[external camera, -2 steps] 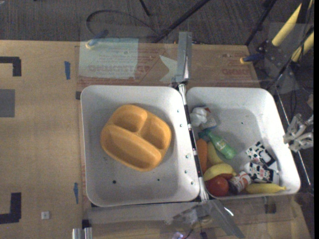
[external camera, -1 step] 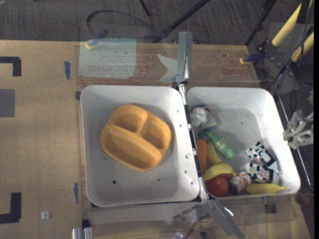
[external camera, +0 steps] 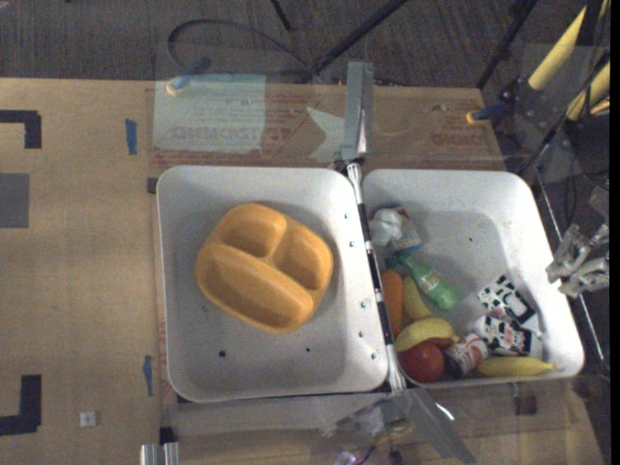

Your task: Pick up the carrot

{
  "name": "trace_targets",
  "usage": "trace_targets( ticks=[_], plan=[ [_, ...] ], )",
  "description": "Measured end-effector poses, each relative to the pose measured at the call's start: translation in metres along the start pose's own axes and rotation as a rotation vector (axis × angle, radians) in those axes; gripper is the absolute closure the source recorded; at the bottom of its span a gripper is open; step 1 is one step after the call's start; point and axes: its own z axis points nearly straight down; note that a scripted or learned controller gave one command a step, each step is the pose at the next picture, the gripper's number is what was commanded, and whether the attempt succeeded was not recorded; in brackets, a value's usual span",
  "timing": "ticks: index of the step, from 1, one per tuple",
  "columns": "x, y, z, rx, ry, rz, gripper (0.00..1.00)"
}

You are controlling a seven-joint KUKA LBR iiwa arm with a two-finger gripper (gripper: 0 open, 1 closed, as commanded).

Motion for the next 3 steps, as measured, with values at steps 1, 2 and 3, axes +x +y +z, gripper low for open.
trace_targets(
  ticks=[1,2,3],
  plan=[
    [-0.038,0.036,-0.026,0.004,-0.003,-0.264,1.0],
    [-0.004,-0.008,0.153,-0.006,0.001,-0.748,1.0],
    [-0.01,0.024,0.008,0.0,-0.001,-0.526,1.0]
  ],
)
